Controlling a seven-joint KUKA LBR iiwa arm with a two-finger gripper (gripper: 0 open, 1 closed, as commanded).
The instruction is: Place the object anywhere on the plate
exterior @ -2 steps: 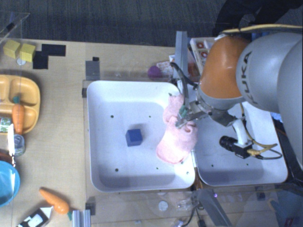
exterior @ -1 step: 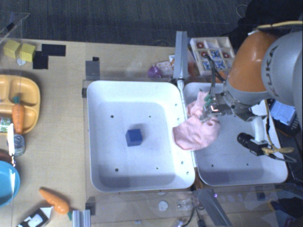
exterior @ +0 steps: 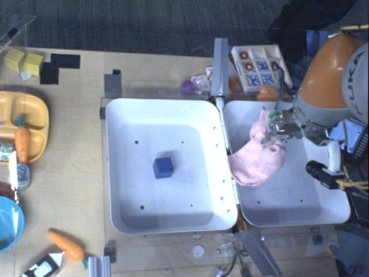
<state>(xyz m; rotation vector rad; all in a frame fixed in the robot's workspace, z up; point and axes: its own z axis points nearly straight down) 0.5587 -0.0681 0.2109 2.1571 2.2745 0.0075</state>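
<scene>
A pink cloth [exterior: 256,160] lies in the right bin [exterior: 300,206], its lower left edge draped against the divider between the bins. The cloth's upper corner is pulled up to a peak at my gripper [exterior: 272,129], which hangs over the right bin's upper left part and looks shut on that corner. A small blue cube [exterior: 163,167] rests near the middle of the left bin [exterior: 132,212]. The grey arm with its orange band [exterior: 326,79] comes in from the right.
On the bench to the left are a yellow divided plate [exterior: 31,111] holding a carrot [exterior: 22,144], a blue dish [exterior: 8,224] and another carrot [exterior: 68,244]. Behind the bins lie a tic-tac-toe board [exterior: 256,67] and small toys [exterior: 190,86].
</scene>
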